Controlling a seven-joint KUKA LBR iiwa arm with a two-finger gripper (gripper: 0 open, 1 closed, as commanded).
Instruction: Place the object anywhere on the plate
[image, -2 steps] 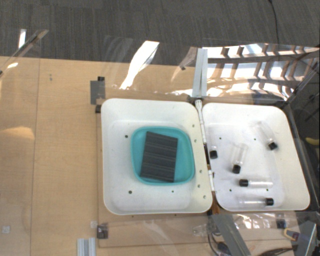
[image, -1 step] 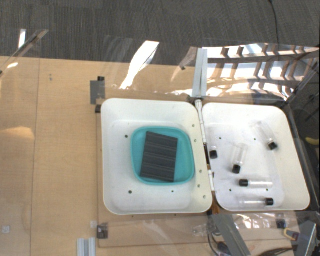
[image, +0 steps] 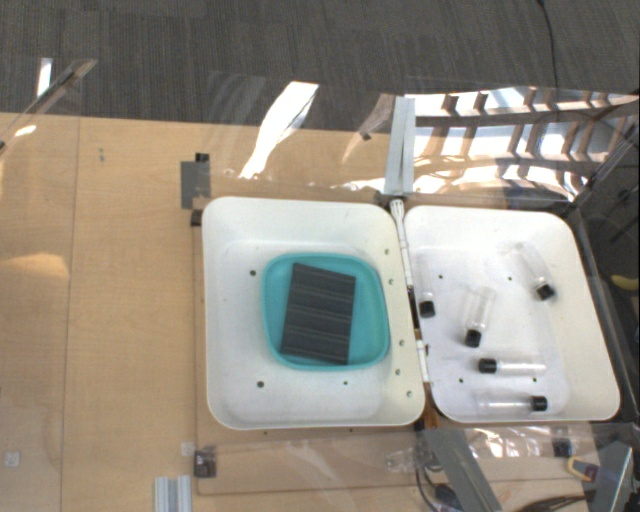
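Note:
A dark grey ribbed rectangular block (image: 319, 313) lies flat on a teal plate (image: 374, 330) in the middle of the left white bin (image: 230, 300). The block rests within the plate's rim, slightly tilted. No arm reaches over the bins.
The right white bin (image: 575, 300) holds several clear tubes with black caps, among them one (image: 478, 316) near its middle and one (image: 510, 404) at its front. A metal divider (image: 400, 150) stands behind the bins. Cables and brackets (image: 470, 480) lie at the bench's front right.

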